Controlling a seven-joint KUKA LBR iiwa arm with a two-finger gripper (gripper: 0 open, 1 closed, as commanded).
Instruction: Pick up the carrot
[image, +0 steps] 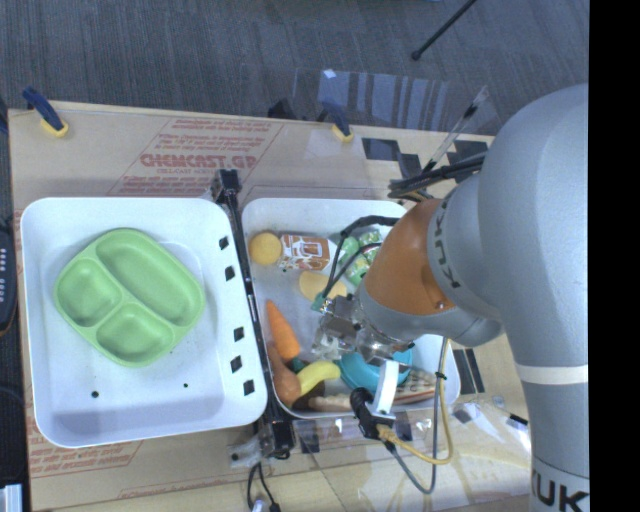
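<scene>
The smooth, tapered orange carrot (282, 334) is seen near the right bin's (300, 212) left wall, lying lengthwise along it, beside the gripper (335, 338), whose opening cannot be told.

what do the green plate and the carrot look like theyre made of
Green plate: probably moulded plastic, matte, one even pale green with soft rounded dividers. Carrot: likely toy plastic or rubber, with a uniform orange, smooth surface; too small to be sure.

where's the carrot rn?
The carrot lies in the right bin, along its left wall, just above a yellow banana.
</scene>
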